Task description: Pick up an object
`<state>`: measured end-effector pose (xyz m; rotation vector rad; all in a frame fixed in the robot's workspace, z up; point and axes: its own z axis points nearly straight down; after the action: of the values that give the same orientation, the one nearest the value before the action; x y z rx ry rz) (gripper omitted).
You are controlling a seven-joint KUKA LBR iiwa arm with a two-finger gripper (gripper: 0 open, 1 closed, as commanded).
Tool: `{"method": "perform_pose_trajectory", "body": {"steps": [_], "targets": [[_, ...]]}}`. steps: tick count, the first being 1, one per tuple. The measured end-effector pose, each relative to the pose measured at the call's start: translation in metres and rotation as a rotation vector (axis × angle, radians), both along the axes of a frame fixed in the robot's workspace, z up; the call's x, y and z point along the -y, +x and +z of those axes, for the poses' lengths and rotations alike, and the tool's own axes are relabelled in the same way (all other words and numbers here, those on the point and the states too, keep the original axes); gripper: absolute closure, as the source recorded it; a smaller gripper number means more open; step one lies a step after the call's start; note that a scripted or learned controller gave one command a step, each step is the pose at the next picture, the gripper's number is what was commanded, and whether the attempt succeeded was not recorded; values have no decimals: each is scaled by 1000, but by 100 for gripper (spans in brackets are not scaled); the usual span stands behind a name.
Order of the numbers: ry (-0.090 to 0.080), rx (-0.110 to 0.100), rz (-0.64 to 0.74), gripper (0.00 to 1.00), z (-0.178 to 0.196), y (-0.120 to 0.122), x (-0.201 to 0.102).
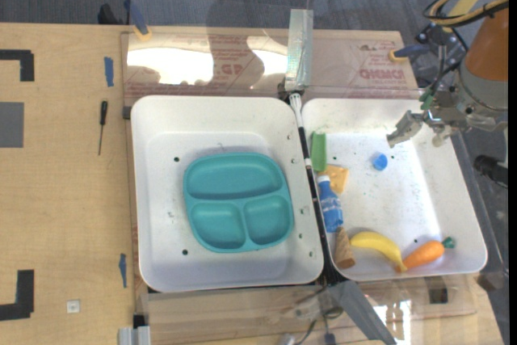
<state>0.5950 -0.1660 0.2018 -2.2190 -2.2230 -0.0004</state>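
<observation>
- Right now my gripper (420, 125) sits at the upper right of the frame, over the far edge of the right bin (452, 198); I cannot tell its state, and I see nothing in it.
- Nearest below it lies a small blue object (380, 162), apart from the tool.
- Further down the frame rest a banana (378, 245) and a carrot (424, 253), touching; a green stick (318, 151) and blue bottle (329, 204) line the divider.
- The left bin (153, 174) holds a teal tray (237, 201).
- I judge the pick not yet made: descent, grasp and lift remain.
</observation>
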Motion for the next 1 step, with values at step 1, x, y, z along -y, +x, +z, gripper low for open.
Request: {"method": "perform_pose_trajectory", "body": {"steps": [1], "targets": [[-2,8,-64,0,-113,4,-16]]}}
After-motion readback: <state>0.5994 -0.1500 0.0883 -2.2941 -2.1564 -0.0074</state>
